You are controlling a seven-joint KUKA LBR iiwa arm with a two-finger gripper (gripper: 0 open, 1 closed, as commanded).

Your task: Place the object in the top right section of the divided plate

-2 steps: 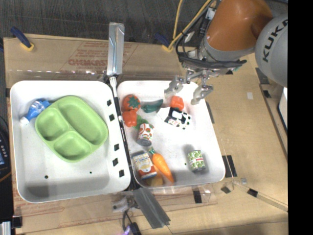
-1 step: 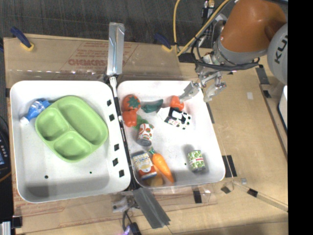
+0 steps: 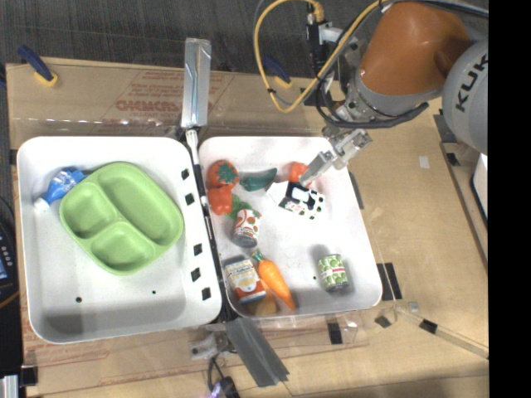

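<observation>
The green divided plate [image 3: 122, 215] lies in the left bin [image 3: 50, 305], with three sections and nothing in them. My gripper [image 3: 314, 171] hangs low over the upper middle of the right bin [image 3: 365, 255]. Its tip is right beside a small orange-red toy [image 3: 296, 171] and just above a black-and-white toy [image 3: 301, 200]. I see nothing held in it.
The right bin also holds a red tomato-like toy [image 3: 221, 175], a dark green piece [image 3: 259, 179], a small tin [image 3: 246, 226], a jar [image 3: 244, 277], a carrot [image 3: 275, 280] and a green can [image 3: 333, 272]. A blue item [image 3: 60, 182] lies at the plate's left edge.
</observation>
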